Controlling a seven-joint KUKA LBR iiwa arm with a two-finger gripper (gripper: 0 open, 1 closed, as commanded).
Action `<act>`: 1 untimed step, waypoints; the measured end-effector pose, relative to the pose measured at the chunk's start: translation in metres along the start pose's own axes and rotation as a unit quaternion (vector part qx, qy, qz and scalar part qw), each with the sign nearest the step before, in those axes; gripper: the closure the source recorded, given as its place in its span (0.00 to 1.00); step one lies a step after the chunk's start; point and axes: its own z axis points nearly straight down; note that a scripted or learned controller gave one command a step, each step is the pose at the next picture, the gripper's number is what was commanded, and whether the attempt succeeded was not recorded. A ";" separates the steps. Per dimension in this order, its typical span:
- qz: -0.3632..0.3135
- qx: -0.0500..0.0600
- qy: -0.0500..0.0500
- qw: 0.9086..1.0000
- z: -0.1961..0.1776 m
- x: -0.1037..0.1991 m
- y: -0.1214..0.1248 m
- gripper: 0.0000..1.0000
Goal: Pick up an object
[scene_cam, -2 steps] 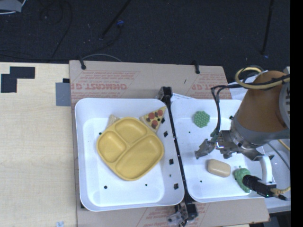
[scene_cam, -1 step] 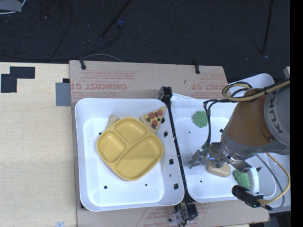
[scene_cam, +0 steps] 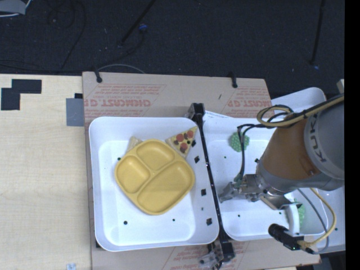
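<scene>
Two white bins sit side by side on the bench, and the arm (scene_cam: 298, 151) comes in from the right edge of the frame, bent low over the right bin (scene_cam: 247, 229). Its gripper (scene_cam: 239, 189) hangs at the lower middle of that bin, near the divider, pointing toward the left; whether it is open or closed cannot be told at this angle. A small green object (scene_cam: 299, 215) lies just right of the gripper at the lower right, partly hidden behind the wrist and cables. In the left bin (scene_cam: 146, 235), a yellow divided plate (scene_cam: 154, 176) rests near the centre, well apart from the gripper across the divider. Touching the plate's upper right edge is a pizza slice (scene_cam: 184, 140). Farther up, in the right bin's upper left, a green ball (scene_cam: 238, 142) sits above the gripper.
</scene>
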 end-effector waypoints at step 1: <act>0.003 0.004 0.001 1.000 -0.007 -0.001 -0.002 1.00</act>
